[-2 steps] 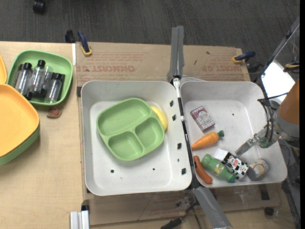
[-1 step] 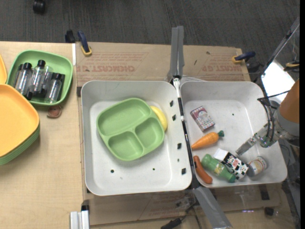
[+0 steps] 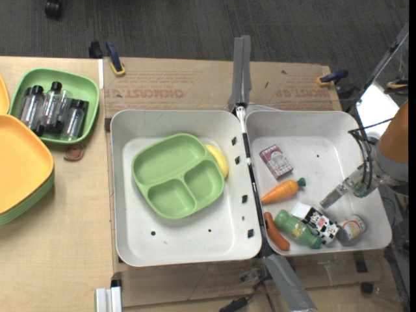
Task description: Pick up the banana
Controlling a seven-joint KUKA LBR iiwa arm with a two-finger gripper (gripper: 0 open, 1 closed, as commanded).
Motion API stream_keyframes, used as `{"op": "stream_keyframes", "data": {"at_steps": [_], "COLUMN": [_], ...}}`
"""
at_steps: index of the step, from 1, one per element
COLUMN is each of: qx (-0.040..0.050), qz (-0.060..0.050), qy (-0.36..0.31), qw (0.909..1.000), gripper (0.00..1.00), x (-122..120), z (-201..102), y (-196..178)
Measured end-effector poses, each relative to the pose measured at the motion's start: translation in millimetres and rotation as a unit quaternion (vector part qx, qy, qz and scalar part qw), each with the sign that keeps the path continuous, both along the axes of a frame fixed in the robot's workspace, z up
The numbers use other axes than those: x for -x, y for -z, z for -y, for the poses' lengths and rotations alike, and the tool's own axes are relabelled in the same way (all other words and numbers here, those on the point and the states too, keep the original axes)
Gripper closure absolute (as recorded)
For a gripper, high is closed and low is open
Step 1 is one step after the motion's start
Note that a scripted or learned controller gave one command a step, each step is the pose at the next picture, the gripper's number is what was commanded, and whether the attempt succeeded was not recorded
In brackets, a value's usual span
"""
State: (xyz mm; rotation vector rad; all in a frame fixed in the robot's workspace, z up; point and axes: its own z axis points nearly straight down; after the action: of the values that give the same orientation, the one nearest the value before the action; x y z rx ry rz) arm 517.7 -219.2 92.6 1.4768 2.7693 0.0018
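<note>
1. You can see the banana (image 3: 219,159) in the left bin (image 3: 122,194). Just a small yellow bit of it peeks out at the right edge of the green plate (image 3: 177,182).
2. The green plate lies on top of most of the banana. The plate has three parts and takes up much of the left bin.
3. The wall between the two bins stands just to the right of the banana.
4. In the right bin (image 3: 325,132) you find a small pink box (image 3: 276,160), a carrot (image 3: 283,191), a green bottle (image 3: 296,228), a red-orange thing (image 3: 276,233) at the front wall, a black and white box (image 3: 320,225) and a little tin can (image 3: 351,229).
5. The claw (image 3: 335,195) is over the right bin, near its right wall, well apart from the banana. It points down and to the left, toward the black and white box. You cannot tell if it is open or closed, and nothing shows in it.
6. The bins sit on brown cardboard (image 3: 169,86) on a light wood surface (image 3: 58,252). Blue and orange clamps (image 3: 116,60) hold the cardboard at the back.
7. On the left of the surface you see a green tray (image 3: 88,91) with small dark bottles (image 3: 53,111) in it, and a stack of orange plates (image 3: 23,168).
8. Behind the surface is dark grey carpet (image 3: 195,15).
</note>
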Motion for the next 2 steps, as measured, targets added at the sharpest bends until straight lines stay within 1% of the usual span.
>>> {"op": "stream_keyframes", "data": {"at_steps": [1,2], "qx": [0.0001,0.0002], "qz": [0.0,0.0], "qy": [0.029,0.016], "qw": [0.9996,0.9999], "gripper": [0.0,0.0], "x": [-16,-25], "z": [3,-11], "y": [0,0]}}
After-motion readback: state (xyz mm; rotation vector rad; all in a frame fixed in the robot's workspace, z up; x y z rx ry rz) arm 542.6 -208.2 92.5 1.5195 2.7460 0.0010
